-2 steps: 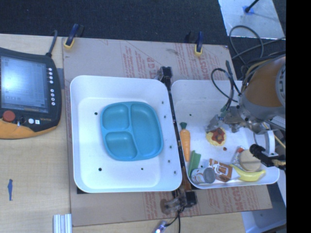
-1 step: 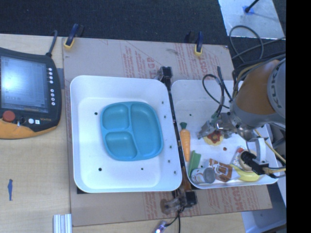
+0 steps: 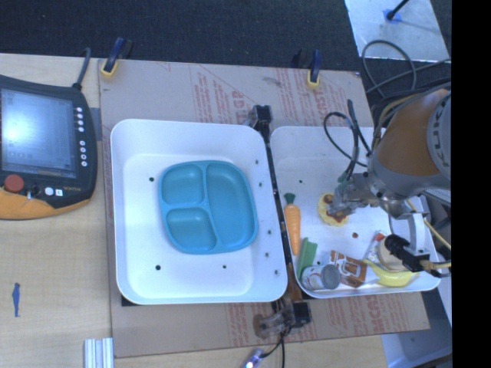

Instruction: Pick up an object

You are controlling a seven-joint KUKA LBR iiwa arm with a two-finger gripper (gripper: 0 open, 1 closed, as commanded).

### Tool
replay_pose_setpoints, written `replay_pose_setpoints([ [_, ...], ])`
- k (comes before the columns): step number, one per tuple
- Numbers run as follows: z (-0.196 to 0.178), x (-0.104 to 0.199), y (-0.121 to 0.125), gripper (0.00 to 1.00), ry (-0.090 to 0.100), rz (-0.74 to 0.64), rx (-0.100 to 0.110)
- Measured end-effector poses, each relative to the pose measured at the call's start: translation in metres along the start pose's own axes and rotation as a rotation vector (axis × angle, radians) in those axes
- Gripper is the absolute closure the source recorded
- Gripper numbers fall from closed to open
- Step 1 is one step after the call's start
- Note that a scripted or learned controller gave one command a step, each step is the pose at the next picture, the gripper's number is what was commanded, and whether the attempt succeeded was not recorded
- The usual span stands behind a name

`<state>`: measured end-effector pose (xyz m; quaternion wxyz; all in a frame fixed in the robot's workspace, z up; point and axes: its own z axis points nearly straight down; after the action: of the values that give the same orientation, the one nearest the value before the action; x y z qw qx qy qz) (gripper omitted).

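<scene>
While a yellow banana (image 3: 395,276) and a small can (image 3: 326,277) lie along the right bin's (image 3: 307,148) near edge, a toy carrot (image 3: 292,222) rests by its left wall. Farther back, the gripper (image 3: 343,199) hovers over a yellow object (image 3: 332,215); whether its fingers are open cannot be told. A blue divided plate (image 3: 207,206) sits in the left bin (image 3: 138,274).

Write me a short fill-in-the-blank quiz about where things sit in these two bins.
1. The blue divided plate lies in the ____ bin.
2. The toy carrot lies along the ____ wall of the right bin.
3. The banana lies near the right bin's ____ edge.
4. The gripper hangs over a small ____ object in the right bin.

Missing words: left; left; front; yellow
</scene>
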<state>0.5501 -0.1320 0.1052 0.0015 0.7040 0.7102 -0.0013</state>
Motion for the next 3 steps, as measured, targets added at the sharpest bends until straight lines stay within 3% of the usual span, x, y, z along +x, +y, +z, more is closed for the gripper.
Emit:
replay_pose_setpoints([
  [1, -0.011, -0.041, -0.049, 1.0, 0.003, 0.006, 0.004],
  [2, -0.09, -0.013, -0.073, 1.0, 0.004, 0.004, 0.001],
  [3, -0.09, -0.013, -0.074, 0.0, 0.004, 0.004, 0.002],
])
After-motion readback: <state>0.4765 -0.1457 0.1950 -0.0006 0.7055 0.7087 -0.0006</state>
